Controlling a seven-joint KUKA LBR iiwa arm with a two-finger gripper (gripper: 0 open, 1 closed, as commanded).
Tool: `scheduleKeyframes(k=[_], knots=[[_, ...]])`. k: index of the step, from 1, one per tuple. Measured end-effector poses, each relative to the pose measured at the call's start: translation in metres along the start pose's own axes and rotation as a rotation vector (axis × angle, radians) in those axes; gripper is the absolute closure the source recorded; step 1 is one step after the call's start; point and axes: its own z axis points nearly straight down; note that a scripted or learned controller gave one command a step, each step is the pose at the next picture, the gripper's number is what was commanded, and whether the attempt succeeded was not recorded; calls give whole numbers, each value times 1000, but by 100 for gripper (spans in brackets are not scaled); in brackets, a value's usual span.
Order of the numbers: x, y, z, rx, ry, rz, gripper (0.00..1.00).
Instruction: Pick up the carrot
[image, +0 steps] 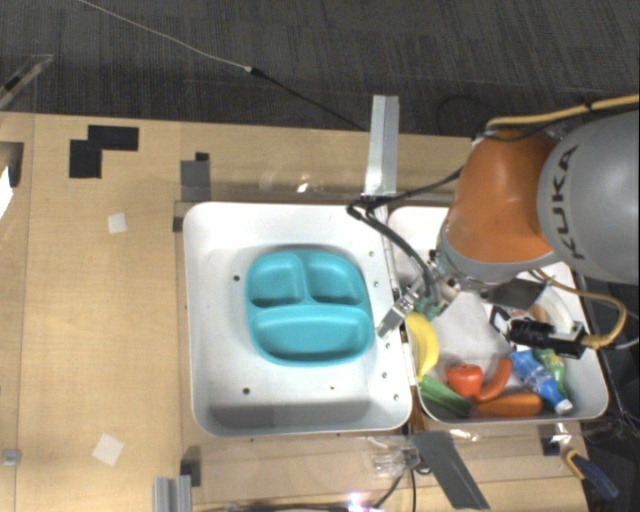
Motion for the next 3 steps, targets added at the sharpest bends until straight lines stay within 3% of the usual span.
scheduleKeyframes(k=[1,2,3], knots=[[-35,-91,-128,-3,-10,-153,0],[9,-51,3,3,6,-380,0],[-70,-48,0,1,-2,-355,0]])
